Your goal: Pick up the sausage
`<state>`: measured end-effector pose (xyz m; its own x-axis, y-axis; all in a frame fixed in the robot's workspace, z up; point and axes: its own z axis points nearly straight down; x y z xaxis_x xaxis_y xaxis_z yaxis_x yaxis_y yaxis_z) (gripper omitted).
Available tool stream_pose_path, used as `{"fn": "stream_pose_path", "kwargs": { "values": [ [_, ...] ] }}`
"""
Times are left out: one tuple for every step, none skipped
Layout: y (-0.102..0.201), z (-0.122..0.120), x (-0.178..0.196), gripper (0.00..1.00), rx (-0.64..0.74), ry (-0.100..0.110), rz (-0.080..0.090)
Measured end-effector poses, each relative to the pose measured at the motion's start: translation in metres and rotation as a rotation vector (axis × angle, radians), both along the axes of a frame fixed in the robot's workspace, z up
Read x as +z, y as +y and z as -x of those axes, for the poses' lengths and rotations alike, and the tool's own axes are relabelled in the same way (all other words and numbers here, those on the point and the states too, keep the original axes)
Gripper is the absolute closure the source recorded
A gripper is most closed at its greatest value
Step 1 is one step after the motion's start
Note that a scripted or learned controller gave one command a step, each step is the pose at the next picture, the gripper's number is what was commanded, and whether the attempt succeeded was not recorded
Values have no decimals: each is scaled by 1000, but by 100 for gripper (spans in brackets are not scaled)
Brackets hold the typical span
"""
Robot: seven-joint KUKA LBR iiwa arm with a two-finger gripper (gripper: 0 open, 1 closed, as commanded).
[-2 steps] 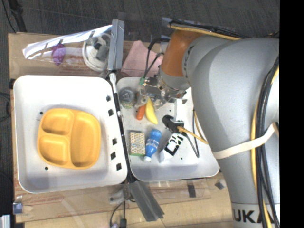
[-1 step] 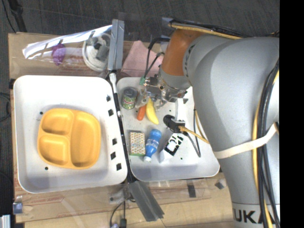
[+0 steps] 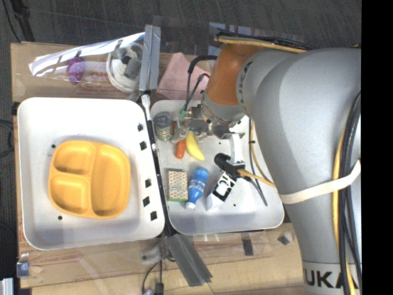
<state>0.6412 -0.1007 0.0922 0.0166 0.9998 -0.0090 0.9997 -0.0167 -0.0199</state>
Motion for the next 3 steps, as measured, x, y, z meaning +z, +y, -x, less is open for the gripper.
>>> {"fn": "stream_pose_path", "kwargs": {
  "values": [
    [0, 1, 5, 100, 3, 9, -1],
    [1, 2, 10, 100, 5, 18, -1],
    [1, 3, 14, 100, 7, 27, -2]
  ]
}}
